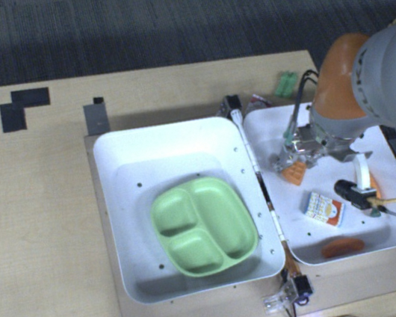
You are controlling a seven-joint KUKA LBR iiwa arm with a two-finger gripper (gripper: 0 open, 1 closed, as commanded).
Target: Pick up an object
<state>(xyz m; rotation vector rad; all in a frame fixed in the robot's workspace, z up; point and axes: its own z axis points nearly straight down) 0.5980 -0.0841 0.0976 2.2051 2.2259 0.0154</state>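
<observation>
A: Gripper pos?
B: Low over right bin, upper-left part, directly above small orange item. Contact w/ it: can't tell. Open vs closed: can't tell either, tips too small and blurred to read.
A: Other stuff in that bin?
B: White-and-orange packet lying flat nr the middle, apart from the orange item. Red-brown oblong piece by the front wall. White stick-like piece twd the right side.
A: Left bin?
B: Green divided plate, three compartments, sitting front-centre, skewed to the bin walls.
A: Bins themselves?
B: Side by side on pale wood counter, edges meeting btwn them.
</observation>
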